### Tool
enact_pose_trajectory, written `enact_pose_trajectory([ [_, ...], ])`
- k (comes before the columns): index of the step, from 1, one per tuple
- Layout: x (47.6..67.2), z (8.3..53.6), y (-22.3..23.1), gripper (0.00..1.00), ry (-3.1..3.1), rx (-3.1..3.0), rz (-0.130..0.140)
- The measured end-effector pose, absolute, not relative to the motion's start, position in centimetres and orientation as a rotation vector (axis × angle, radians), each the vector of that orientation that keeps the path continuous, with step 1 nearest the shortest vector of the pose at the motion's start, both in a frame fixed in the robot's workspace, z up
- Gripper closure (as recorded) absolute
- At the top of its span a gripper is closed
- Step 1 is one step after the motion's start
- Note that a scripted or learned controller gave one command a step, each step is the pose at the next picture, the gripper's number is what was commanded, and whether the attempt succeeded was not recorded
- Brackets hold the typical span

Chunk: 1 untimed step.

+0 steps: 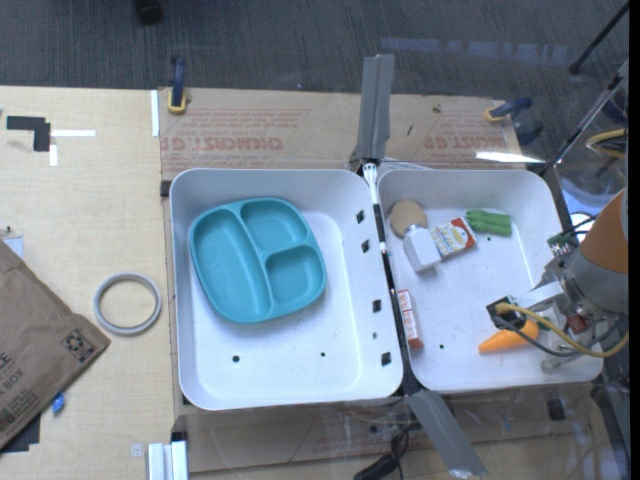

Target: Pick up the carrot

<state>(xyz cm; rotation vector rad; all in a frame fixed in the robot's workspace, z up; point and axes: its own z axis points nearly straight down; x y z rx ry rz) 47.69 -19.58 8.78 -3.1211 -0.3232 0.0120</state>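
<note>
Two shallow white plastic bins stand side by side, and the right-hand bin (450,360) is the landmark for what follows. The left-hand bin (210,360) touches it along one wall and holds a smooth teal plastic plate with three compartments (258,259). The grey arm with its orange band comes in over the right-hand bin's right wall. Its gripper (566,316) hangs low near that bin's front right corner; I cannot tell whether it is spread or pressed together.

Toward the back of the right-hand bin lie a glossy red-and-white packet (455,238), a white rectangular block (420,248) touching the packet, a green oblong thing (489,222) and a flat tan disc (406,216). The tapered orange carrot (503,342) lies on that bin's floor near its front wall, just beside the gripper. A slim red-and-white stick pack (407,320) lies along the bin's left wall.
</note>
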Motion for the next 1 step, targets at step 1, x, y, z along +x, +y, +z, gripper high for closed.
enact_pose_trajectory([
  [1,47.62,8.77,-20.17,0.0,-0.832,-3.02,0.013],
])
